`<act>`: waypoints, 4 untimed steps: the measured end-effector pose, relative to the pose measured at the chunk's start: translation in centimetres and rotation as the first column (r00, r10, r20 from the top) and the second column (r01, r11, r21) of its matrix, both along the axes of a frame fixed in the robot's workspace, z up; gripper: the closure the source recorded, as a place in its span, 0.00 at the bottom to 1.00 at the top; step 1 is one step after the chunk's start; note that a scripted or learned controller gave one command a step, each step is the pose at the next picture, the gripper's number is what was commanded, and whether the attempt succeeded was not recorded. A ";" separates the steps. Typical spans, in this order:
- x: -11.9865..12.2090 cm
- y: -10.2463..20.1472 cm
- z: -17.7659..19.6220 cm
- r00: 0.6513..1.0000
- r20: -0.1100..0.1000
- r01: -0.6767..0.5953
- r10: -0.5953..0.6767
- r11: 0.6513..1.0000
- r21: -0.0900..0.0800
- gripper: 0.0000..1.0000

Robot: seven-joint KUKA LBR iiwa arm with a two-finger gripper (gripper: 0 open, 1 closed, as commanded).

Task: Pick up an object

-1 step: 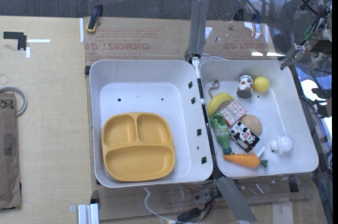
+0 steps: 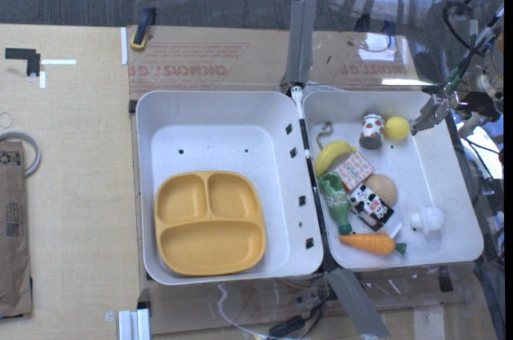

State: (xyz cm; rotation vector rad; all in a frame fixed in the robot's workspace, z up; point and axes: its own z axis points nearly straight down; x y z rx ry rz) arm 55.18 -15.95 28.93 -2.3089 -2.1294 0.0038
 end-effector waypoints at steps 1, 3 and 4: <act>-2.3 3.5 -11.1 0.988 -0.002 0.153 -0.153 0.988 0.000 0.00; 0.0 6.5 -11.5 0.954 -0.003 0.300 -0.300 0.954 -0.001 0.00; -7.0 6.5 -17.5 0.890 0.016 0.457 -0.457 0.890 0.007 0.00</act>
